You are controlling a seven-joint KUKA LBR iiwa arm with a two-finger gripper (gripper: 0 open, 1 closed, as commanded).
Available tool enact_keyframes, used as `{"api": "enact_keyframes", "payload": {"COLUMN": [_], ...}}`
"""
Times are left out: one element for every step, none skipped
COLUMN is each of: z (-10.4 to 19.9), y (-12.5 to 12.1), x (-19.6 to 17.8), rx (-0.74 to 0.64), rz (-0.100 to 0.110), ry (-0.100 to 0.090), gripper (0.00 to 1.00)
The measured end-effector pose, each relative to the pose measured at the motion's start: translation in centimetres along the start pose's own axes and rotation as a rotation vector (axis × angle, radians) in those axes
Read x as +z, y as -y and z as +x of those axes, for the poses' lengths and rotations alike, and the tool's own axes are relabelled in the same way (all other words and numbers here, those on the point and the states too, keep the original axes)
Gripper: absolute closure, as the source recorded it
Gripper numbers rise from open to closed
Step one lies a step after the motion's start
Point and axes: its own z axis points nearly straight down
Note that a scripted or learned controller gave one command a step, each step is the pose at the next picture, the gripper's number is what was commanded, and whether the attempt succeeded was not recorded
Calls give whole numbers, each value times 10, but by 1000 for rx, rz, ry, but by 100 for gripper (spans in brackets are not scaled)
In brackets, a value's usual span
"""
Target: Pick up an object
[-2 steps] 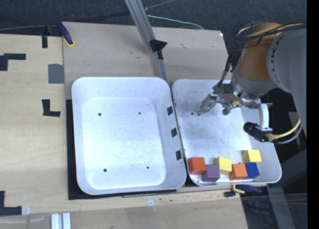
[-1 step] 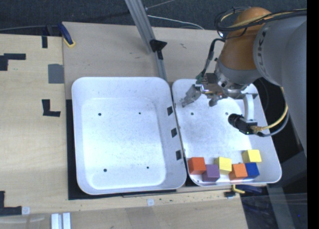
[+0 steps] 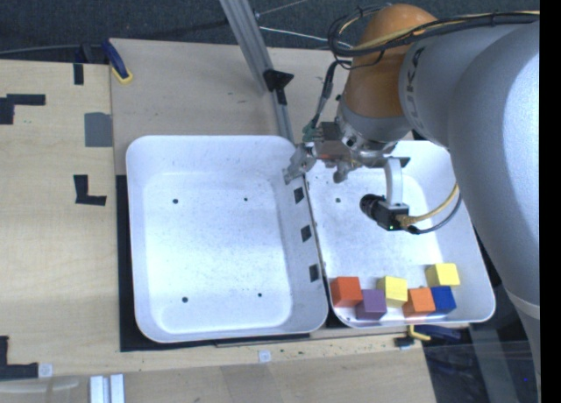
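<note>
- Here, the small coloured cubes lie in a cluster at the near edge of the right shallow white plastic bin (image 3: 456, 217): two orange cubes (image 3: 346, 289), two yellow cubes (image 3: 395, 289), one purple cube (image 3: 374, 303) and one blue cube (image 3: 443, 300), six in all.
- The claw (image 3: 337, 163) hangs over the far end of this bin, near the wall between the two bins, well apart from the cubes; I cannot tell if it is spread or pressed together.
- I judge it should choose a cube at the cluster's edge, like the left orange one, and descend straight.
- The left white bin (image 3: 210, 235) sits beside on the wooden surface (image 3: 53, 243).
</note>
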Motion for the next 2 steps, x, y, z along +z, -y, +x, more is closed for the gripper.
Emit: {"api": "enact_keyframes", "payload": {"z": [-108,-10], "y": [-9,-18], "x": [-29,1], "rx": [14,1], "rz": [-2,3], "ry": [7,0], "gripper": [0,0]}}
